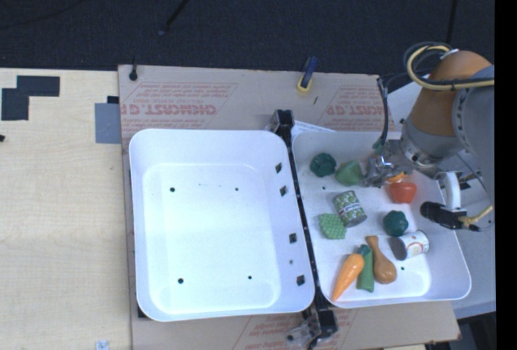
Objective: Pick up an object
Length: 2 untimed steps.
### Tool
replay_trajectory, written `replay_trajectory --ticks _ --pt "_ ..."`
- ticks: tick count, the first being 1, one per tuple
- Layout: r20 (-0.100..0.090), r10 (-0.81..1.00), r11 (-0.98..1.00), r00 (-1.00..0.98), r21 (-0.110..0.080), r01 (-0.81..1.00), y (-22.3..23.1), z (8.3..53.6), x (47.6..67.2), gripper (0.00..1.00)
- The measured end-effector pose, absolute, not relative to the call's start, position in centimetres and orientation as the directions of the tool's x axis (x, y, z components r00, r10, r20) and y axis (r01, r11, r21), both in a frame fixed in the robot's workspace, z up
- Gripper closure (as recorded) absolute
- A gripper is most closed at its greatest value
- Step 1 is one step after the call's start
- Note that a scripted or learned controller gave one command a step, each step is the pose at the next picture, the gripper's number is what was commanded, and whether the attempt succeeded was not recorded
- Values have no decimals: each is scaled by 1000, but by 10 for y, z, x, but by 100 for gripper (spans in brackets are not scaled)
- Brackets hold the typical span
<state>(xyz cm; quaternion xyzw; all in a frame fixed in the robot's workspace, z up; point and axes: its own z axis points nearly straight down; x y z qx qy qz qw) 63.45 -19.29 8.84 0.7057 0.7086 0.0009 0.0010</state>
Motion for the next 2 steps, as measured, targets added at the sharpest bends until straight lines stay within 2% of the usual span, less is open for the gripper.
replay_trajectory --ticks 1,2 --pt "1 1000 2 -2 -1 1000 -182 88 644 100" --pt "1 1000 0 0 -1 1000 -195 88 644 100"
